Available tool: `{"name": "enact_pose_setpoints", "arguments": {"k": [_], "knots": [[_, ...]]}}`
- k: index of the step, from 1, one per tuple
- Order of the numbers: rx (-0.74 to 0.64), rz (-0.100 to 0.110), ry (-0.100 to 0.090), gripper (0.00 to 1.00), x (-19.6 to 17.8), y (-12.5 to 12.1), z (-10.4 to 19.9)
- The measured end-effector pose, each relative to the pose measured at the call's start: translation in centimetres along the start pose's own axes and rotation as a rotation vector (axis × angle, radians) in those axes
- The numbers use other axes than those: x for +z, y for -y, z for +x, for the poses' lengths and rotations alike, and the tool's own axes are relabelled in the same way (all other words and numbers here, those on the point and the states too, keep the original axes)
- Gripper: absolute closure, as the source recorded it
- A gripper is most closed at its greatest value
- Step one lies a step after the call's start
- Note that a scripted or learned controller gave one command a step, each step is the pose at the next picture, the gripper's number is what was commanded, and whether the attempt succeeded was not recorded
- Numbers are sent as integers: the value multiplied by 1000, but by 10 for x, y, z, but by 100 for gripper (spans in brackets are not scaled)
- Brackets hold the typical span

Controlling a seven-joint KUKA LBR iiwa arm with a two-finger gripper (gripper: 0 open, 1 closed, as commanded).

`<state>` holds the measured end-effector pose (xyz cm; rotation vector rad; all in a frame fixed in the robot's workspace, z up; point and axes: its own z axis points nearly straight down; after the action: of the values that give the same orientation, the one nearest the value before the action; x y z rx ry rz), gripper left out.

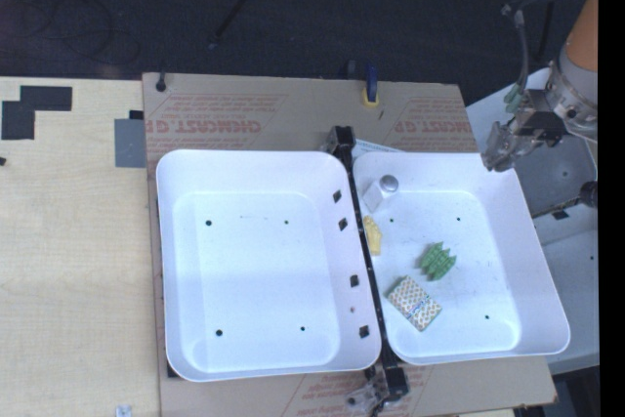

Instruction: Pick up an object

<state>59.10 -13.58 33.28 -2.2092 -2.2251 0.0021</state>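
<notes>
My gripper [503,151] hangs above the far right corner of the right bin [532,239], its state I cannot tell, so next I must descend to the green toy [437,261] near the patterned packet [415,303].

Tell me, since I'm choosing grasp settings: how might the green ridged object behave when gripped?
The green object looks small, so probably light. Its ridged, lobed outline may slip sideways between flat fingers. It lies low on the right bin floor, so tipping seems unlikely.

Two white bins [254,361], four small objects [437,261]
</notes>
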Motion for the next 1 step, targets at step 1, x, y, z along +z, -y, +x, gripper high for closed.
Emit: {"name": "enact_pose_setpoints", "arguments": {"k": [1], "knots": [[7, -9, 5, 100, -58, -16, -24]]}}
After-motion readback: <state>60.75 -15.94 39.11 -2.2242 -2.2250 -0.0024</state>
